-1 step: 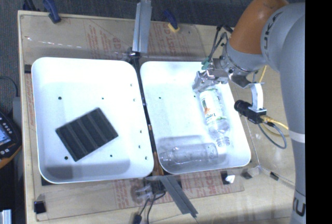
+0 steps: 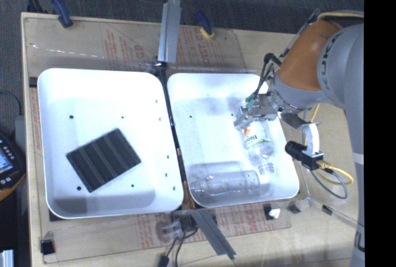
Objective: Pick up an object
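My gripper [image 2: 252, 112] sits over the right bin [image 2: 204, 89], near its right wall, directly above the top end of the small bottle [image 2: 258, 145]. Can't tell whether it's released or clenched, and no grasp is confirmed.

Small bottle lies along the right wall, pointing toward the near edge. Clear plastic with a label, looks empty: I judge it light, thin-walled, slick, and likely to roll or squirt out if pinched off-centre. Best hold is probably across the labelled mid-body, squeezing square to its long axis.

Large bottle [image 2: 226, 183] lies on its side along the near edge of the same bin. Also clear, probably just as light and slippery, but wider, so a worse fit.

Count: 2 clear bottles in the right bin, 1 dark ribbed flat pad [image 2: 103, 159] in the left bin [image 2: 93, 89], 2 bins
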Available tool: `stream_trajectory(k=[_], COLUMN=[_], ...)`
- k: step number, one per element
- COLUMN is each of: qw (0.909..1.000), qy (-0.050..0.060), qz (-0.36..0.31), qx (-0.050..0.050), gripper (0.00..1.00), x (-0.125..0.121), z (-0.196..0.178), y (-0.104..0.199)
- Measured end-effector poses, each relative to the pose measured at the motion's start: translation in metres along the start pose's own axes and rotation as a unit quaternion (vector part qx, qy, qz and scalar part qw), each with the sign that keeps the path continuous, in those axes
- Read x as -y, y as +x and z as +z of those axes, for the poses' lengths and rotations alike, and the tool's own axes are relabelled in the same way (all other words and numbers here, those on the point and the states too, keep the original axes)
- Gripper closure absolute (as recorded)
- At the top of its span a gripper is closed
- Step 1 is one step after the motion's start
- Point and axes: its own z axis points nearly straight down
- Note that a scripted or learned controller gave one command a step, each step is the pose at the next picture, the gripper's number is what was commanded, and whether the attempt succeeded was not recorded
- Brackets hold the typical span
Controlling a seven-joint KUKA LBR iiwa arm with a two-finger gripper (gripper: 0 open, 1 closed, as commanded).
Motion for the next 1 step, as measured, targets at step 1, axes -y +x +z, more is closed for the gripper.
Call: stream_trajectory(k=[1], qw=[0.9959], qy=[0.0], qz=[-0.09], qx=[-0.001], gripper=[0.0], x=[-0.0076], z=[0.0082], y=[0.0013])
